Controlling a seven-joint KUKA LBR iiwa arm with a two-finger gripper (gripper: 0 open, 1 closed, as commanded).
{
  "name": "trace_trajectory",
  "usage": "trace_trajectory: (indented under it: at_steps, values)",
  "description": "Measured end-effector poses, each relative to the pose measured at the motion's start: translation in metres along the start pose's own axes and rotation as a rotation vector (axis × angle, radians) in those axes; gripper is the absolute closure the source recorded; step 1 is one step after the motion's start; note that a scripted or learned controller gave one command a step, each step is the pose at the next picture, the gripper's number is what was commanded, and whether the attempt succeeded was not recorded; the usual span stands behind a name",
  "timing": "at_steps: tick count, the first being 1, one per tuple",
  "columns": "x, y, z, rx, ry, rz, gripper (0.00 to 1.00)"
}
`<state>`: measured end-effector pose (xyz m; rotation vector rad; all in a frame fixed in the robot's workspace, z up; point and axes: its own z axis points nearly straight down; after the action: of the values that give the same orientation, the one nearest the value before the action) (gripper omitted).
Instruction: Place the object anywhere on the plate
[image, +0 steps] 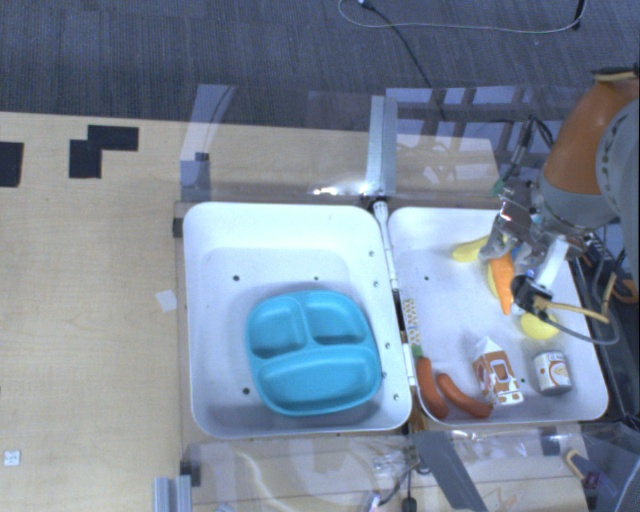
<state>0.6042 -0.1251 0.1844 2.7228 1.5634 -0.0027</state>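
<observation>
A light-blue divided plate (313, 351) lies in the left white bin (215, 300). Over the back of the right bin (430, 290) my gripper (524, 268) hangs from the grey arm with its orange band. An orange carrot (502, 283) lies right against the gripper's left side, pointing toward the front. The wrist hides where the two meet, and I cannot tell whether the carrot is gripped.
The right bin also holds a yellow piece (467, 250) left of the carrot, another yellow piece (539, 325), a small carton (497, 374), a can (551, 372) and a red sausage (452, 392) at the front. A metal divider (392, 290) separates the bins.
</observation>
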Motion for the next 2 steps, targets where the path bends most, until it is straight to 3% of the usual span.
trace_trajectory:
  at_steps: [1,2]
  values:
    - [0.0,0.0,0.0,0.0,0.0,0.0,0.0]
    - [0.017,-0.034,0.098,-0.007,0.005,0.323,0.0]
